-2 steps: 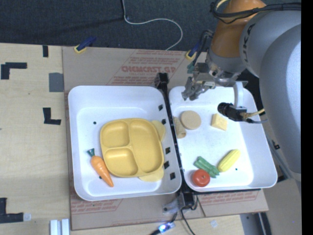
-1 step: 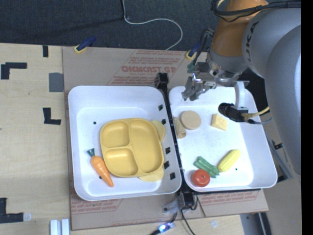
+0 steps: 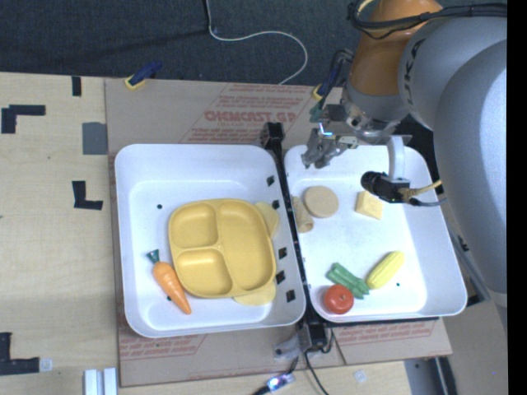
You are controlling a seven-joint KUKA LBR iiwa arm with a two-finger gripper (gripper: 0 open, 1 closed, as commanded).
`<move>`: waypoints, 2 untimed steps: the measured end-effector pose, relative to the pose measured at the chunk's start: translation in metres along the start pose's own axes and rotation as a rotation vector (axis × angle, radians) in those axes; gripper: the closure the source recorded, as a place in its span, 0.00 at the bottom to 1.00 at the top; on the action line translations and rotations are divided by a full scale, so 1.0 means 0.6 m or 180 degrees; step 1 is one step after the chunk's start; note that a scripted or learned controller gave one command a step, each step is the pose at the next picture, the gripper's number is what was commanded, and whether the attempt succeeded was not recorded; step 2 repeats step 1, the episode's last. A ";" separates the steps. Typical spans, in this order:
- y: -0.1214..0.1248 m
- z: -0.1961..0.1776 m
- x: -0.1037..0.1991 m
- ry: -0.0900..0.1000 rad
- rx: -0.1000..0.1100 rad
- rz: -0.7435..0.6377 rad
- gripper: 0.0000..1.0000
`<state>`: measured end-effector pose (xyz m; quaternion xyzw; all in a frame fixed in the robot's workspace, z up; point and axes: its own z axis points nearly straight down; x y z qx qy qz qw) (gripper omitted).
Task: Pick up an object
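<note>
1. Claw (image 3: 319, 156) position: over the right bin (image 3: 412, 303), near its back-left corner, just behind the tan disc (image 3: 320, 201). I cannot tell its state from this angle. Nothing visible in its grip.
2. Arm (image 3: 445, 64): I reach in from the right, orange band (image 3: 387, 39) above my wrist, grey body covering that bin's right side.
3. Right bin contents: tan disc near the left wall; pale yellow wedge (image 3: 370, 205) to its right, apart from it; a black part (image 3: 380, 185) on my wrist hangs just behind the wedge.
4. Front of right bin: corn (image 3: 384, 269), green piece (image 3: 349, 278) and tomato (image 3: 338, 299) clustered; green piece touches the tomato and lies beside the corn.
5. Left bin (image 3: 140, 220): yellow tray (image 3: 221, 247) with three compartments, lying flat at centre; carrot (image 3: 171, 285) at its front-left edge, beside it.
6. Pale yellow piece (image 3: 254, 296) pokes out from under the tray's front; exact shape unclear.
7. Both bins rest on cardboard (image 3: 222, 109).
</note>
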<state>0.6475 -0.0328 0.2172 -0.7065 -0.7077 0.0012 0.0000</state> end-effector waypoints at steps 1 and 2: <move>-0.023 -0.008 0.000 0.0003 0.0001 0.0008 1.00; -0.023 -0.008 0.000 0.0003 0.0001 0.0008 1.00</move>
